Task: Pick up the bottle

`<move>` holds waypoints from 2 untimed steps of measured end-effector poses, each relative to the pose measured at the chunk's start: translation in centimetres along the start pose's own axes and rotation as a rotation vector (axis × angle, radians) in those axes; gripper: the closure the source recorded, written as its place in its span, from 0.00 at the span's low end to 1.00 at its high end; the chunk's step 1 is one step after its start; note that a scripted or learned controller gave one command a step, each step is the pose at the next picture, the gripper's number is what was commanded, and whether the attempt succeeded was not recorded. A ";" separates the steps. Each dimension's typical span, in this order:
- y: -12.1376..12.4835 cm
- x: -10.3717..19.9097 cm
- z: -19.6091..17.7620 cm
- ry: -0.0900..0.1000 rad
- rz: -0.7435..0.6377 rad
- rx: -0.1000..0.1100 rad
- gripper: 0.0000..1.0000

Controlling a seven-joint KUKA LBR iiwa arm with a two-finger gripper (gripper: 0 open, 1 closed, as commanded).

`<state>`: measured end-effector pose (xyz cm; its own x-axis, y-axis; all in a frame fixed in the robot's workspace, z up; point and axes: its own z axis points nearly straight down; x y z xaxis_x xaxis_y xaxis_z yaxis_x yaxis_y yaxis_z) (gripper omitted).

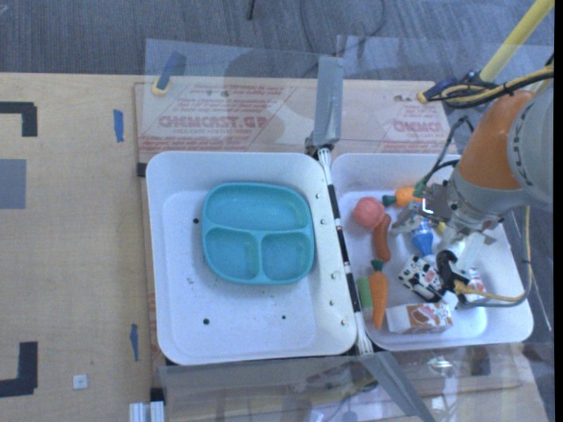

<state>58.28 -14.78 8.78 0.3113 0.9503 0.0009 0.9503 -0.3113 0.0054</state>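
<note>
A small blue bottle (423,238) lies in the middle of the right white bin (519,319). My gripper (428,224) hangs low in that bin, right over the bottle and touching or nearly touching it. The grey wrist and orange band of the arm come in from the upper right and hide the bottle's far end.
Around the bottle lie a red ball (369,211), a brown sausage (382,237), a carrot (378,295), a black-and-white patterned toy (420,275), a small carton (420,317) and an orange piece (406,196). The left bin (176,323) holds a teal divided plate (259,233).
</note>
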 end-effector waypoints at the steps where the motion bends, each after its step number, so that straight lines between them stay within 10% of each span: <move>1: 3.4 4.2 0.1 -0.002 0.269 0.000 0.00; 2: 3.4 4.5 -0.9 -0.001 0.263 0.001 1.00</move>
<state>62.91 -11.51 9.69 0.5480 0.8365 0.0012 0.8364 -0.5480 0.0046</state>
